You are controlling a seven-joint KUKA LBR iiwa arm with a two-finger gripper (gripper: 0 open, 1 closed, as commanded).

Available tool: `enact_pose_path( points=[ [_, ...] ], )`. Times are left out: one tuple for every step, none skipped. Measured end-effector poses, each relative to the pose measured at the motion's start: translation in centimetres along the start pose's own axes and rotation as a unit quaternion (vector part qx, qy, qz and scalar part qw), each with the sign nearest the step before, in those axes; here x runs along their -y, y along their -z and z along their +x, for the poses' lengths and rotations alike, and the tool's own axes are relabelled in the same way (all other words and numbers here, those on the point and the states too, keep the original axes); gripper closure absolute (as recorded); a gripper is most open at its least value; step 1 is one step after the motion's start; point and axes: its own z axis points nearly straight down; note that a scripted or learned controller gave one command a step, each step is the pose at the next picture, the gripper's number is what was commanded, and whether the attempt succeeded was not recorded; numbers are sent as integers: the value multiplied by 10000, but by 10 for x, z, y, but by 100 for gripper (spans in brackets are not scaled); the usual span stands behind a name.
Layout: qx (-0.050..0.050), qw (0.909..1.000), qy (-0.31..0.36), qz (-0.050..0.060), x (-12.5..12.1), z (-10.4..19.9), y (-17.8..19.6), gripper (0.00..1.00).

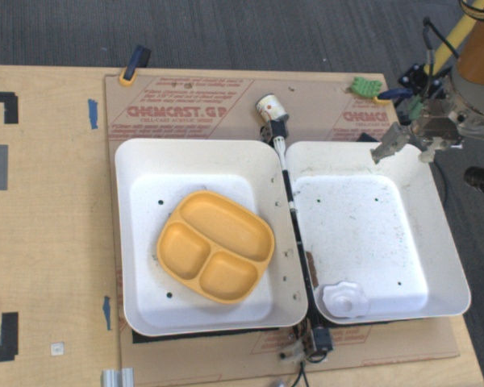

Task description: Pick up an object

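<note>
A yellow plate (215, 246) with three compartments lies flat in the left bin (137, 176), a little below its middle. A small white cap-like object (344, 298) rests in the near left corner of the right bin (436, 216). My gripper (405, 150) hangs over the far right edge of the right bin, well away from both objects. Its fingers (385, 147) are spread open with nothing between them.
A white-and-black fixture (271, 113) stands at the far end of the seam between the bins. A green clamp (362, 87) and an orange-and-blue clamp (134, 63) sit on the cardboard sheet behind the bins. Cables (432, 51) trail by the arm.
</note>
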Motion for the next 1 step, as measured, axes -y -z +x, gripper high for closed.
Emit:
enact_pose_path(
  points=[
    [0,9994,357,-2,54,-9,-167,0]
  ],
)
